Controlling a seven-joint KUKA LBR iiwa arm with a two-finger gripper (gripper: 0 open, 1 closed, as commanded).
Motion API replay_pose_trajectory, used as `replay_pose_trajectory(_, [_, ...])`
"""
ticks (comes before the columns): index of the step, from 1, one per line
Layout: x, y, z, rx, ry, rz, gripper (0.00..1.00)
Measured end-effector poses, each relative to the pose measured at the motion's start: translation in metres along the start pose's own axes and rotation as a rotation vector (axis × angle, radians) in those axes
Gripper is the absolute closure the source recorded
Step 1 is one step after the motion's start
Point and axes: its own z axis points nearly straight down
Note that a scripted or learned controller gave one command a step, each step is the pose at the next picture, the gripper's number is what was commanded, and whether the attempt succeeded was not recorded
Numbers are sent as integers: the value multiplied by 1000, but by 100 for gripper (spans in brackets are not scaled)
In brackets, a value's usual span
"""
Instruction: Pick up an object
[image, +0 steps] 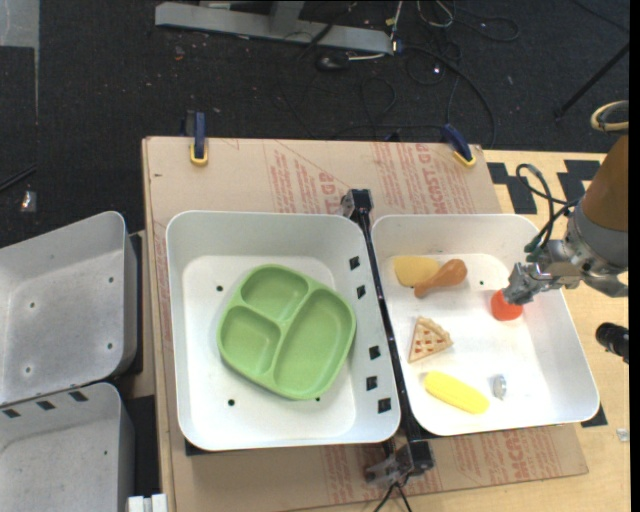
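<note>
Nearest the camera, the left bin's (190, 425) front rim sits at the table's (250, 165) near edge, and inside it a green plate (288, 330) lies flat, divided into three sections, too broad and low for a pinch to catch. Moving right, the right bin (575, 400) holds a drumstick (430, 273) at the far side, a waffle wedge (430, 341) in the middle, a yellow piece (456, 392) near the front with a small grey bit (498, 385) beside it, and a red piece (507, 307) by the right wall. The gripper (522, 288) hangs right over that red piece, seemingly touching it; whether it is spread or closed I cannot tell. Since the red piece looks small and rounded, I judge it could squirt sideways if the close lands off-centre. Its place near the bin's wall also risks the gripper striking the wall.
</note>
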Motion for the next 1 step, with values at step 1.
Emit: replay_pose_trajectory(1, [0,2,-52,-1,0,-1,100])
